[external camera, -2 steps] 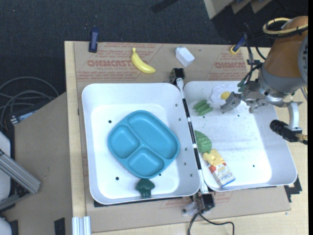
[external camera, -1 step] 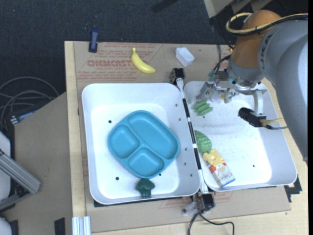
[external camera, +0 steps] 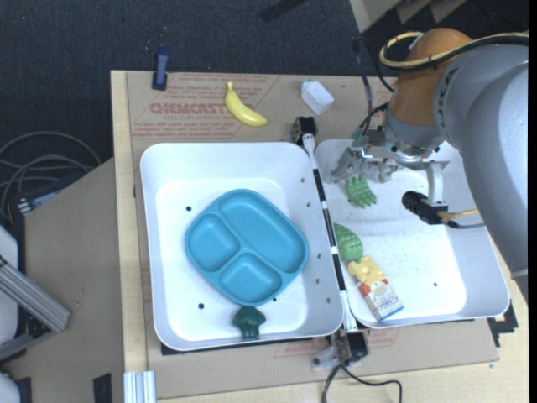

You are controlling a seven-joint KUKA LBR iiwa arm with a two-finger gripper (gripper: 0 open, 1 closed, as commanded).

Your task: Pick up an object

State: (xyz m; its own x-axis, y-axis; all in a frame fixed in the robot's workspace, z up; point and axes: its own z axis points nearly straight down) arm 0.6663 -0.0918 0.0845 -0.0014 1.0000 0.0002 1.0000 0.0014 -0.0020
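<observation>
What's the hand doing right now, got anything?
Hand: low in the right bin, just above the green toy; open or shut cannot be told, no grasp visible.

Divided tray (external camera: pixel 244 245) in left bin (external camera: pixel 159 191), broccoli (external camera: pixel 248 321) at its 6 o'clock; banana (external camera: pixel 242 107) on desk (external camera: pixel 138 107) at 12 o'clock.

"CHEMCAST" in red on cardboard sheet (external camera: pixel 189 107)
</observation>
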